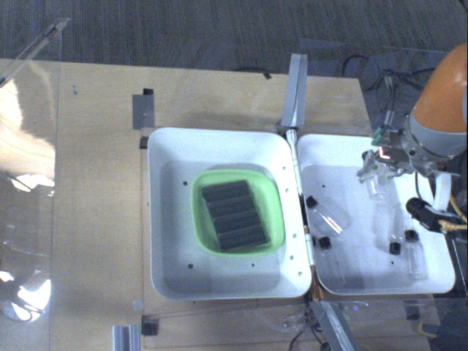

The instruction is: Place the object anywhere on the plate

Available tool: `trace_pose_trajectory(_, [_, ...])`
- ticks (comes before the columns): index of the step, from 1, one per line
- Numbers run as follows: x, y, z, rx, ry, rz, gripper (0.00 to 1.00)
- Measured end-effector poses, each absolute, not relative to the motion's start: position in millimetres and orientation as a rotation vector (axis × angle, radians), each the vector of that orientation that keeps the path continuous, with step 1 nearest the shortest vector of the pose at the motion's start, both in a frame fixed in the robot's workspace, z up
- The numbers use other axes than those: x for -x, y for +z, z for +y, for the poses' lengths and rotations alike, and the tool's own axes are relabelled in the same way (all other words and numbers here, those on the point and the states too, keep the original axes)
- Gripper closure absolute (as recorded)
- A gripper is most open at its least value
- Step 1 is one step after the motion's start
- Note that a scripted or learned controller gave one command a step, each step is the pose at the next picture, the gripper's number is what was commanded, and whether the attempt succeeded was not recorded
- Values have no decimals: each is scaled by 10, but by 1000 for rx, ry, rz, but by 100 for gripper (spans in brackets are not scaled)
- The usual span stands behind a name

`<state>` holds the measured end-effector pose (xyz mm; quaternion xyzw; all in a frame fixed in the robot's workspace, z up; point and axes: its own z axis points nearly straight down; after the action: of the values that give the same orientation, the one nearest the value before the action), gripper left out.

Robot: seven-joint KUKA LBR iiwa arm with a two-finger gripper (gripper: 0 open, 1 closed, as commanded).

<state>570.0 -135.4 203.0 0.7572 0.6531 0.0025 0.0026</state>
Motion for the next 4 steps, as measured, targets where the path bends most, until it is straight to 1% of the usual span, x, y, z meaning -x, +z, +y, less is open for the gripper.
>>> trace_pose_trajectory(1, [-5120,1842,-438,-2168,3,2272,100])
trace_pose_trajectory(2, [-5121,1844,-443,-2169,4,2270,0])
trace_pose_trajectory(3, [-5271,2115,-982,-2185,6,2250,0])
trace_pose_trajectory(4, [-5200,3311,-1365,-2225,10,2204,0])
